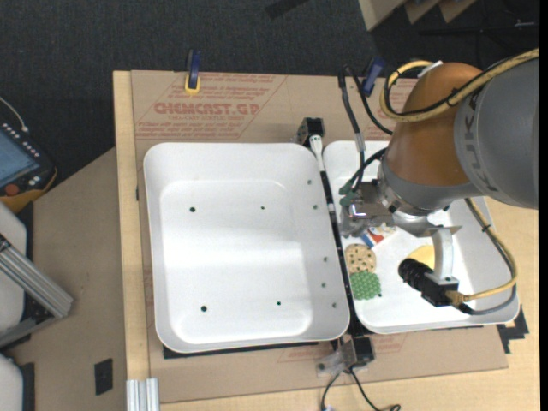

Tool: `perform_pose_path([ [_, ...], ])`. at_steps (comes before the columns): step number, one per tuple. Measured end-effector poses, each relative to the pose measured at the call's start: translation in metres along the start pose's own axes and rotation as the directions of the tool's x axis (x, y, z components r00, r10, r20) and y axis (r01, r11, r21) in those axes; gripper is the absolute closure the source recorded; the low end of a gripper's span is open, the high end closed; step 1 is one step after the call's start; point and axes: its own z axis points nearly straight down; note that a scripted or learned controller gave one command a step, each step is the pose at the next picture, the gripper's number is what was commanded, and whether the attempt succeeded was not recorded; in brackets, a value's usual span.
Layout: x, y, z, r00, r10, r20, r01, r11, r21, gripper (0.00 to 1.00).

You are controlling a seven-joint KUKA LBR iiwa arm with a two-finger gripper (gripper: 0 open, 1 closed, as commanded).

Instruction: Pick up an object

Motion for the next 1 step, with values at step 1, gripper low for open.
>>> perform_pose_path([
  [1, -0.058, -0.0385, -0.0066, 1.0, 0.017, 0.002, -0.017, 1.0, 0.008, 1.0],
])
